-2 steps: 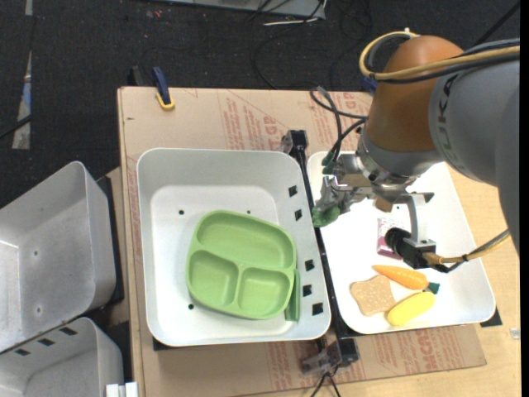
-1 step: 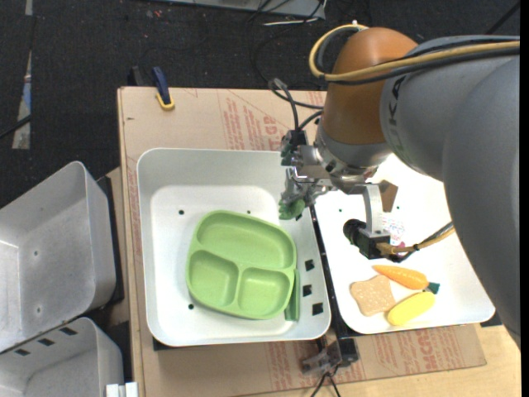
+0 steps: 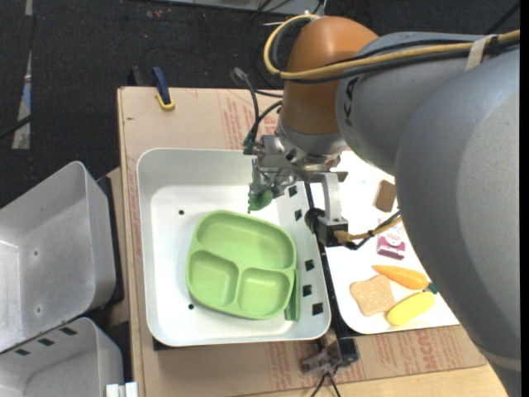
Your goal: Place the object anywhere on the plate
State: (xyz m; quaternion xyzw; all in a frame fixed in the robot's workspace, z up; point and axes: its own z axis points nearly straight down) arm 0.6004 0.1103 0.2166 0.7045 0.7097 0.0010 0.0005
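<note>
The camera view looks down on the big grey robot arm [image 3: 446,139], which fills the upper right and ends in an orange band [image 3: 326,56] above the wrist. Under it lies a brown cardboard-topped bench [image 3: 198,114] bearing two shallow white plastic bins. The left white bin [image 3: 157,222] holds a light green plastic plate with three compartments [image 3: 241,265], lying flat in the middle of the bin and reaching toward its right wall. The right white bin [image 3: 364,325] is partly covered by the arm; in its near part lie a tan slice of toy bread [image 3: 372,294], an orange toy carrot [image 3: 401,276] just above it, a yellow toy banana-like piece [image 3: 411,308] touching the bread's right side, a pink and white small piece [image 3: 390,242], and a small brown block [image 3: 384,194] farther back.

The metal two-finger gripper [image 3: 266,190] hangs over the back right part of the left bin, just beyond the plate's far right corner. At its tip sits a small dark green object [image 3: 259,198], close against the fingers and above the bin floor, just off the plate's rim. Whether the fingers actually clamp it, or how wide they stand, cannot be told from this angle.

A blue and yellow clamp handle [image 3: 163,89] rests at the bench's far left corner.
</note>
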